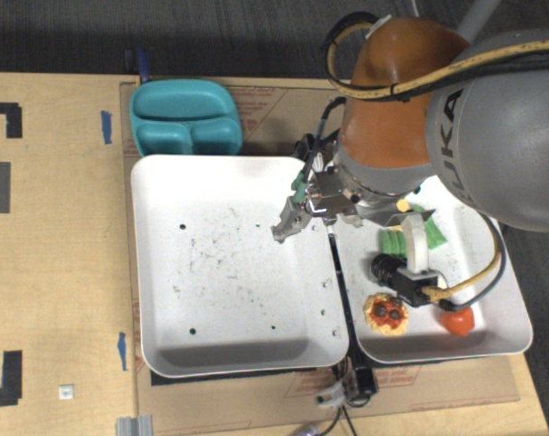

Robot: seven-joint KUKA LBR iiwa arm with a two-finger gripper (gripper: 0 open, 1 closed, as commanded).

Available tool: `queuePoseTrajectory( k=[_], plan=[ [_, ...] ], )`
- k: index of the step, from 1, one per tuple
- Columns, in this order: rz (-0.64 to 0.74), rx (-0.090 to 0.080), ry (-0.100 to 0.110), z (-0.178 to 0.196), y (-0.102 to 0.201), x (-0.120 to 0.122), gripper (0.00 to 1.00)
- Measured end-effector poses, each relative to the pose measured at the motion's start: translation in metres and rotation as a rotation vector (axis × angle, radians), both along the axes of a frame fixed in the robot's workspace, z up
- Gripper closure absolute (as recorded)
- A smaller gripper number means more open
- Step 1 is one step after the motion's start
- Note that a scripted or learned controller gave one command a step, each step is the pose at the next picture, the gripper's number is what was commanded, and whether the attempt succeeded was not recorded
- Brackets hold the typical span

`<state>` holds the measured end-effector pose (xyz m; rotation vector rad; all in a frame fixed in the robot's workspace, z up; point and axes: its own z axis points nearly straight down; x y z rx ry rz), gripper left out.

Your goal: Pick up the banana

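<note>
I am seeing the pincer (288,225) hanging over the left bin (229,352), holding nothing, fingers narrowly apart. The banana is hard to make out; a yellow bit (403,205) is peeking from under the wrist, rightward of the pincer, over the right bin (502,334).

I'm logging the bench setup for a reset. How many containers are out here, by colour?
Shallow white plastic bins: 2 (left, right)
Teal plastic divided tray: 1
Total: 3
</note>
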<state>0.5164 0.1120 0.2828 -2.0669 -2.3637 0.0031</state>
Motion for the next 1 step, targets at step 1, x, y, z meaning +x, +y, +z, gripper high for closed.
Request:
queuePoseTrajectory(
  k=[1],
  plan=[
    [0.374, 0.001, -0.001, -0.1052, 0.0472, -0.0375, 0.00]
  ],
)
